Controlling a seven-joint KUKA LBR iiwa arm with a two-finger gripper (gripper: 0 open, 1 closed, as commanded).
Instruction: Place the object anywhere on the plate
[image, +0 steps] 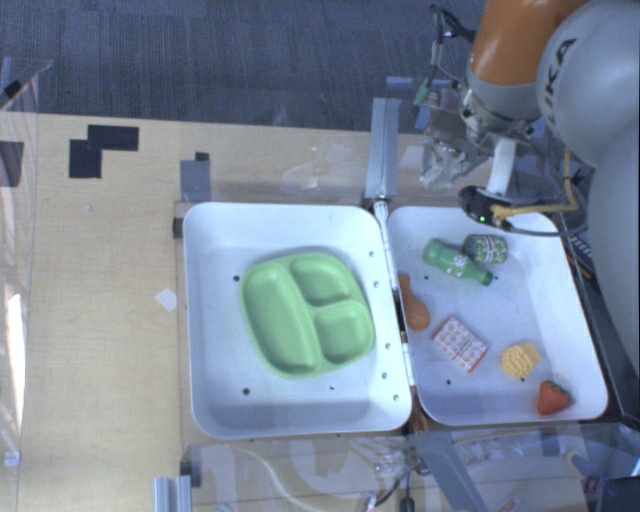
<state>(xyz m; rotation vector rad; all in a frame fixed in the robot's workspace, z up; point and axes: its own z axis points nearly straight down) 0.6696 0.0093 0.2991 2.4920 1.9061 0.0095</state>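
The left bin (210, 395) holds a pale green plate (306, 311) with three compartments, nothing in them. The right bin (580, 330) holds an orange carrot-like piece (412, 306) at its left wall, a green bottle (457, 262), a small green can (486, 249), a pink checkered packet (459, 343), a yellow corn piece (520, 359) and a red strawberry (552, 397). The gripper (443, 165) hangs above that bin's far edge, translucent; open or closed, I cannot tell.

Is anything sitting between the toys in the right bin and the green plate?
Just the two bins' raised walls, meeting in the middle. The orange toy lies against that wall. The green plate sits bare in the left bin; anything carried across must be lifted over the walls.
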